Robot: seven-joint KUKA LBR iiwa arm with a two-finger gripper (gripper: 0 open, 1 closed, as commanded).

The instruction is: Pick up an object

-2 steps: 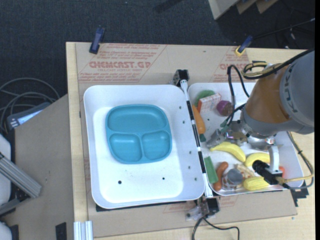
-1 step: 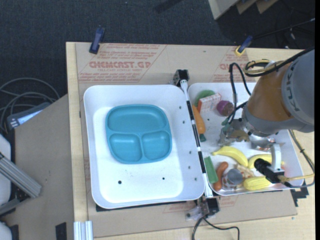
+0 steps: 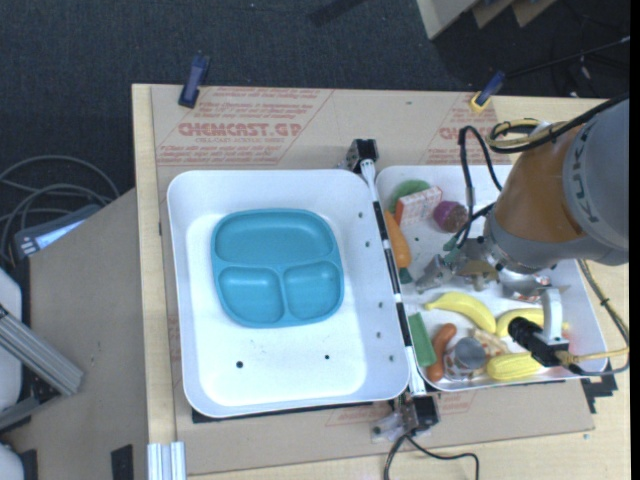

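1. Reaching in over the right bin (image 3: 590, 353), the gripper (image 3: 470, 263) hangs low near the middle of that bin; whether it is open or closed cannot be told, as the wrist hides much of it.
2. Just beside the gripper, toward the bin's front, lies a yellow banana (image 3: 465, 309), and nothing can be seen held.
3. A purple round fruit (image 3: 449, 215) sits near the gripper toward the bin's far edge, with a pink-and-white block (image 3: 418, 206) beside it and a green piece (image 3: 411, 189) at the far left corner.
4. Along the bin's left edge lies an orange carrot (image 3: 399, 240), and further toward the front a green strip (image 3: 420, 343) with a small red piece (image 3: 443, 336) next to it.
5. At the front edge rest a corn cob (image 3: 512, 367) and a grey round object (image 3: 466, 351); a second yellow piece (image 3: 520, 320) with a black part over it lies close to the front right corner.
6. The grey arm with its orange band (image 3: 535, 198) covers the bin's right side.
7. The left bin (image 3: 190, 268) holds a blue divided plate (image 3: 277, 266), set toward its far half, well apart from the gripper.
8. Both bins stand side by side on a cardboard-covered bench (image 3: 250, 128).
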